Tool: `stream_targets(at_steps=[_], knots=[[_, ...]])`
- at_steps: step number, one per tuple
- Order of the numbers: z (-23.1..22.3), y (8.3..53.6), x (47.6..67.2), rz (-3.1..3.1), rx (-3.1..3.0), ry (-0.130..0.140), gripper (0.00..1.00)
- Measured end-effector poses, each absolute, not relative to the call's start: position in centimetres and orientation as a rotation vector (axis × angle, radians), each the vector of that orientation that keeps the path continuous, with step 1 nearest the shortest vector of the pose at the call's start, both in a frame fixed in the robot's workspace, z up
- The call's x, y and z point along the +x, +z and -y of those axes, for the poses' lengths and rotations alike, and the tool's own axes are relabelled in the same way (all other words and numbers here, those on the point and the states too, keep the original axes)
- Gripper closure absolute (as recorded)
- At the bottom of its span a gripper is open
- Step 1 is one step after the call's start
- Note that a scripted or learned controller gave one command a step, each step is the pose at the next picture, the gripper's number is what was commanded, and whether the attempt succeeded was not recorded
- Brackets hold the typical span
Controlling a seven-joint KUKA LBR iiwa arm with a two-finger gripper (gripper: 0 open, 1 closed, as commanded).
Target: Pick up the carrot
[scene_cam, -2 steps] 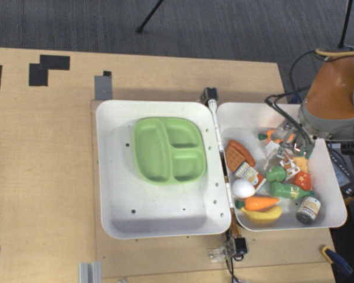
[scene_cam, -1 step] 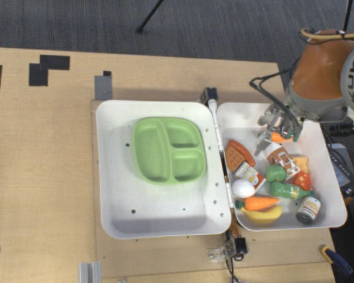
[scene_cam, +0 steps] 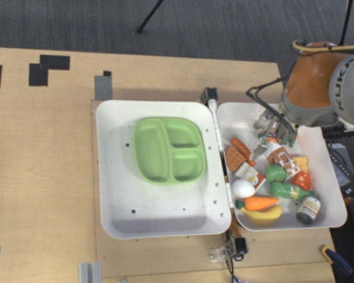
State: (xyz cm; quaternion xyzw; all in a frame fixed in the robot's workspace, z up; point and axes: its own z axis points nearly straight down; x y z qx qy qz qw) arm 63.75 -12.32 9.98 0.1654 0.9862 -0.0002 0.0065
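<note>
Camera view showed the carrot (scene_cam: 261, 203) lying in the right bin (scene_cam: 329, 158), at its near edge, resting on a banana (scene_cam: 262, 214) beside an egg (scene_cam: 243, 189). The pincer (scene_cam: 275, 133) hung over the bin's far half, well apart; whether spread or pressed together, I could not tell.

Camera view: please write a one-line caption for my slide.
End effector above the right bin of toy food, far from the carrot at its near edge; a green tray in the left bin.
</note>
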Motion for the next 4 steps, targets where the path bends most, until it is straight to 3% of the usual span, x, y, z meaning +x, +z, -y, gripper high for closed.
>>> stream_targets(at_steps=[1,2,3,4], knots=[[5.1,18.6,56.4,-3.110,0.399,0.002,0.00],[11.4,14.5,63.8,-3.132,-0.141,-0.001,0.00],[18.7,13.4,64.8,-3.097,-0.484,-0.003,0.00],[16.0,12.3,67.1,-2.983,-0.956,-0.004,0.00]])
